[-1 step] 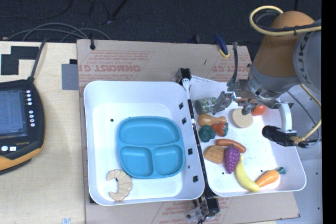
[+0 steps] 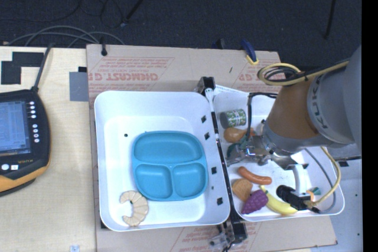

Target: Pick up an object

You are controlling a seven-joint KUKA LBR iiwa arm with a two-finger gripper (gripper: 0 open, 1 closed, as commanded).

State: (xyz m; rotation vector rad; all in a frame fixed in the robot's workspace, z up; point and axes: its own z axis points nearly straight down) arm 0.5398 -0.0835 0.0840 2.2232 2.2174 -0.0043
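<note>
Camera view, nearest edge: a toy croissant lies loose in the front corner of the left bin, just beside the plate but off it. It is well apart from the arm and looks no part of this try.
Front of right bin: a purple grape bunch and a banana lie touching, with a brown roll-like piece just beside the grapes. The crowding would make a clean grab here awkward.
Sausage: the toy sausage lies flat on bare floor just in front of the gripper, with room on both long sides, so it looks an easy second choice.
Gripper: the gripper hangs low in the right bin, close to the wall the bins share. Whether it is apart or closed cannot be told, as the wrist hides it from above, and nothing shows as held.
Task's thing: a tan lump sits just beyond the gripper and may be touching it. It is my guess for the target, since the tool is set right against it.
Can: a small green-labelled can lies on its side farther back, near the lump, free to roll if nudged.
Blue plate: a three-part plate fills the middle of the left bin, bare.
Farthest: a cardboard sheet lies under both bins, and a teach pendant rests off to the side.
</note>
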